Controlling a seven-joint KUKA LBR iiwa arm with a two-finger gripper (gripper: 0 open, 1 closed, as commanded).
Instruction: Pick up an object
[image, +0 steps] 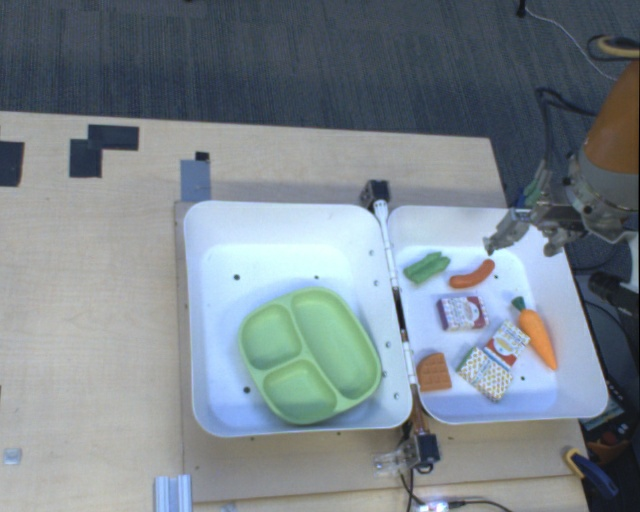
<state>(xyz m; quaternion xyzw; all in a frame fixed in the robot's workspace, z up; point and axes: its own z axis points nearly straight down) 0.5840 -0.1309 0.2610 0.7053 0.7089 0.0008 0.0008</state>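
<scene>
While fingers (524, 236) hang spread, gripping nothing | carrot (537, 337) lies lengthwise, green top toward far rim

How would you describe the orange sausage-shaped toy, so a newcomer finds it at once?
Look in the right bin, toward its far edge. The sausage lies there, just right of the green pea pod and above the small red packet. It is the one slim, curved, orange-red piece; the carrot is paler with a green top.
</scene>
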